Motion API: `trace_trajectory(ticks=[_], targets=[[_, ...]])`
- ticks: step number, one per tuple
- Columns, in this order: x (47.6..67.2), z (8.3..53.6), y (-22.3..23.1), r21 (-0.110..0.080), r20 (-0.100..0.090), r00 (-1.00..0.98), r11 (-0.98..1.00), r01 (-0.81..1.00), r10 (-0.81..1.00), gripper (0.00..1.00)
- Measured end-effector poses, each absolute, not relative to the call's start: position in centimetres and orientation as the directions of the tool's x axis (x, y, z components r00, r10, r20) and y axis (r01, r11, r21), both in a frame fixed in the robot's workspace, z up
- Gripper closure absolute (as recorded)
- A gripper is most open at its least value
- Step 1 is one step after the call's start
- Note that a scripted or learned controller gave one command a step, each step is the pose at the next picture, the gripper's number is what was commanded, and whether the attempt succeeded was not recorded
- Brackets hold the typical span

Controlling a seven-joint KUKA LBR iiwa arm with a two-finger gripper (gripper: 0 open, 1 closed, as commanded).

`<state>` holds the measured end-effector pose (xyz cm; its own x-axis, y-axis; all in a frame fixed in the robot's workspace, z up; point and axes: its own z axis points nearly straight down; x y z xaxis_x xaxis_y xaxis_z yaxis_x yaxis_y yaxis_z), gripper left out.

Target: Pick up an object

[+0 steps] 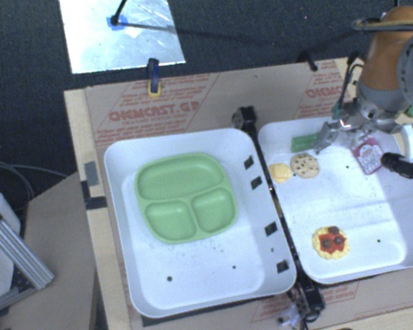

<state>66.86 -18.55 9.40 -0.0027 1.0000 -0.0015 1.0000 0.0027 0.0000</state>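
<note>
My gripper [328, 135] hangs low over the back of the right bin [407, 202], reaching in from the right. Its tip is at the right end of a flat green piece [302, 142] lying near the bin's back wall; whether they touch is unclear. Just in front of that lie a small yellow item [280, 173] and a chocolate-chip cookie [304, 166], side by side. A pink and white packet [368, 157] rests under the wrist, to the right. Near the front of the bin sits a round yellow toy with red topping [330, 242].
The left bin [144, 283] holds a green divided plate [186, 197]. A black-clipped divider [268, 197] runs between the bins. Both bins rest on a cardboard sheet [181, 102].
</note>
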Motion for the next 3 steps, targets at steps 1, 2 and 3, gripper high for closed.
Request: trace_trajectory(ticks=[1,2,3], targets=[[66.8,9.3,-18.0,0.000,-0.002,-0.004,0.004,1.000,1.000,0.00],[66.7,8.8,-11.7,-0.009,-0.013,-0.009,0.009,1.000,1.000,0.00],[66.9,9.8,-11.5,-0.003,0.000,-0.004,0.004,1.000,1.000,1.00]])
